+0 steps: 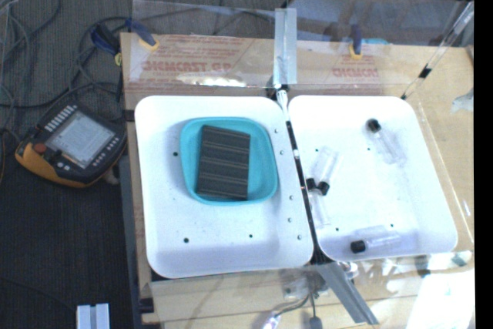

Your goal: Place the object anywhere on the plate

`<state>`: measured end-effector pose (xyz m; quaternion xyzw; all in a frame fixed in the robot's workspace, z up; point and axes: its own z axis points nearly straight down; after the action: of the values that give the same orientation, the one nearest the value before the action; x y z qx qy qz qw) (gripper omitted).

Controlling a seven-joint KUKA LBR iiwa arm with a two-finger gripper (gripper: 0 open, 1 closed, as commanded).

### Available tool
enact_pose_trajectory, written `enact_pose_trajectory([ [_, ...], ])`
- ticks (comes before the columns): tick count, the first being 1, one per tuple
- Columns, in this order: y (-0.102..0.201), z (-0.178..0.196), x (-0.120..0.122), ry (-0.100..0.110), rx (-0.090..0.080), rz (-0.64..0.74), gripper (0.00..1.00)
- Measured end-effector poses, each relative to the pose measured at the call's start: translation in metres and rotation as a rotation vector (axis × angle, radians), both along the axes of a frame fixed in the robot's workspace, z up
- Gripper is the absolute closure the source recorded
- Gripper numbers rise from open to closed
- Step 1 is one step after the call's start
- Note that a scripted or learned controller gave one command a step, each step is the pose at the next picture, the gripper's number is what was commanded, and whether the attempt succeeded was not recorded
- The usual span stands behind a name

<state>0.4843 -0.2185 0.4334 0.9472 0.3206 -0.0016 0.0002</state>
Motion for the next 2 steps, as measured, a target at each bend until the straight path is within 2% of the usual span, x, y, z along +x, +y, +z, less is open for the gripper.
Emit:
enact_pose_trajectory([
  [2, -0.0002, 0.0001, -0.0001, 0.0, -0.001, -0.001, 0.0],
])
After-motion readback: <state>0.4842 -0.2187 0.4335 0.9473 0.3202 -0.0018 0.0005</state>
